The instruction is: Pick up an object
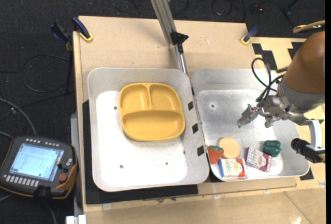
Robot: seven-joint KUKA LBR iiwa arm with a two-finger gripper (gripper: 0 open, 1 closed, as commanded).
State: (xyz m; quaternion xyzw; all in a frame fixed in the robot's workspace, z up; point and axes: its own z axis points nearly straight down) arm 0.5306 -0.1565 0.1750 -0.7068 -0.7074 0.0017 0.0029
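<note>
My gripper (257, 117) hangs over the middle of the right bin (222, 88), its two fingers spread apart with nothing between them. Below it, along the bin's front edge, lie a tan round disc (229, 146), a small red and orange piece (214, 153), a white and red carton (231, 167), a purple and white packet (258, 159) and a dark green object (271, 147). The gripper stands above and behind these items, touching none of them.
The left bin (103, 166) holds a yellow divided plate (152, 111). A metal pole (160, 3) slants down to the divider between the bins. A teach pendant (36, 166) lies off the bench at lower left. Clamps sit at the bench's back corners.
</note>
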